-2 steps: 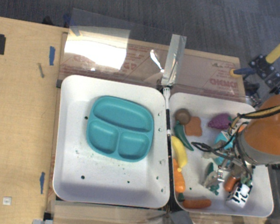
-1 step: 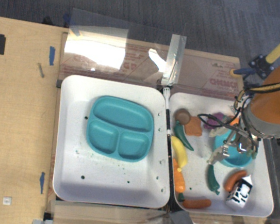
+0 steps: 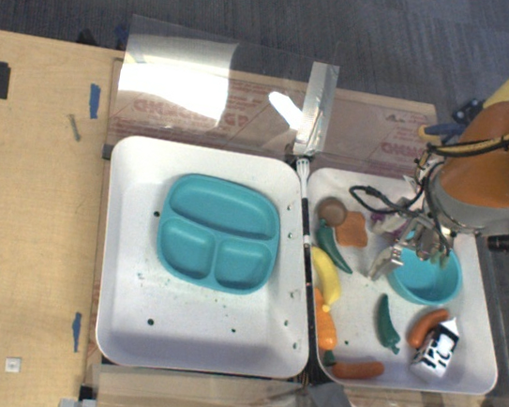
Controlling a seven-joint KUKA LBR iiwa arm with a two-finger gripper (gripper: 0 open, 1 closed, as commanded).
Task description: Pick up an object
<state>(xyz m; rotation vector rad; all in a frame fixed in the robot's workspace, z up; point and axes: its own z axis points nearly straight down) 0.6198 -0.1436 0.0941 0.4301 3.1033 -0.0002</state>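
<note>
My gripper (image 3: pixel 388 261) hangs over the right bin (image 3: pixel 475 373), just left of a teal bowl (image 3: pixel 428 279). Its fingers look open, with nothing between them. To its left lie an orange-brown block (image 3: pixel 353 230), a brown round piece (image 3: pixel 332 209), a green pepper (image 3: pixel 331 247) and a yellow banana (image 3: pixel 326 275). Below it sit a green pickle (image 3: pixel 388 324), an orange carrot (image 3: pixel 325 326) and a red sausage (image 3: pixel 358 368). A red-orange piece (image 3: pixel 427 324) and a white-and-black carton (image 3: pixel 437 349) rest at the bin's right front.
The left bin (image 3: pixel 117 301) holds a teal divided plate (image 3: pixel 220 232). A ridge (image 3: pixel 302 252) separates the two bins. The arm's orange band (image 3: pixel 489 157) and cables (image 3: pixel 378 199) stand over the right bin's back right corner. A clear plastic sheet (image 3: pixel 213 97) lies behind the bins.
</note>
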